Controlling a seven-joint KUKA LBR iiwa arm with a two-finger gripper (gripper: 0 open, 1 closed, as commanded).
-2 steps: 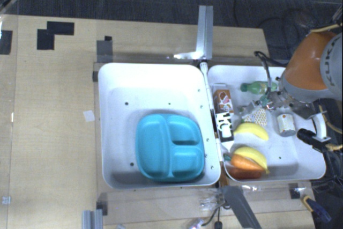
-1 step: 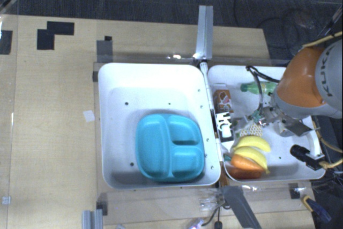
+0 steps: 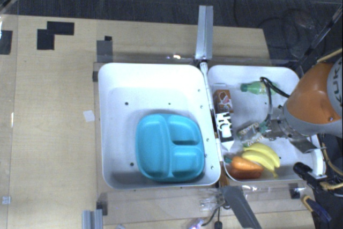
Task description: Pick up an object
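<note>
The right bin (image 3: 284, 73) holds a bunch of yellow bananas (image 3: 262, 156), an orange carrot-like toy (image 3: 245, 166), a green bottle (image 3: 254, 88), a brown packet (image 3: 222, 99) and a black-and-white packet (image 3: 224, 127). My gripper (image 3: 254, 130) is low in this bin, just above the bananas and right of the black-and-white packet. The arm's orange band (image 3: 313, 96) rises to the right.
The left bin (image 3: 123, 83) holds a blue divided tray (image 3: 170, 146) toward its front. A metal post (image 3: 204, 32) stands behind the divider between the bins. Tan bench surface spreads to the left.
</note>
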